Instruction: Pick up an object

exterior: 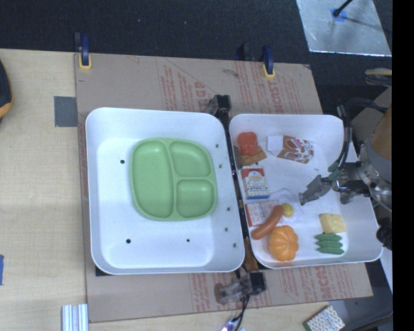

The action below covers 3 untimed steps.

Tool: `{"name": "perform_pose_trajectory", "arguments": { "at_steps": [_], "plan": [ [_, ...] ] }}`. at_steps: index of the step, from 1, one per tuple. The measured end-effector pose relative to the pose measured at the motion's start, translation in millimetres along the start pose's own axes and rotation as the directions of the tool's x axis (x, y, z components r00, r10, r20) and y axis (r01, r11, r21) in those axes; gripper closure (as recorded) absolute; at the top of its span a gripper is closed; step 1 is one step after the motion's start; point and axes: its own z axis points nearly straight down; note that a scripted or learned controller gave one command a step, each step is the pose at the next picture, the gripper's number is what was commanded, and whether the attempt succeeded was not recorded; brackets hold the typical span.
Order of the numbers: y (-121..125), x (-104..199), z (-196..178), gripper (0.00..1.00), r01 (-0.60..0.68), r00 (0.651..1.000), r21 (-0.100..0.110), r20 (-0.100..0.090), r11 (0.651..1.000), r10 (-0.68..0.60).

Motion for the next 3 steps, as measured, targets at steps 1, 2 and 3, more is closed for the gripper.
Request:
{"name": "perform_pose_trajectory", "arguments": {
  "at_steps": [1, 2, 3],
  "plan": [
    [20, 41, 135, 0.0, 0.003, 1.0, -0.007, 0.0, 1.0, -0.003],
    [20, 37, 119, 1.0, 0.005, 1.0, -0.008, 0.001, 1.0, -0.005],
    [51, 93, 28, 1.0, 0.006, 1.0, -0.011, -0.001, 1.0, -0.006]
  ]
}}
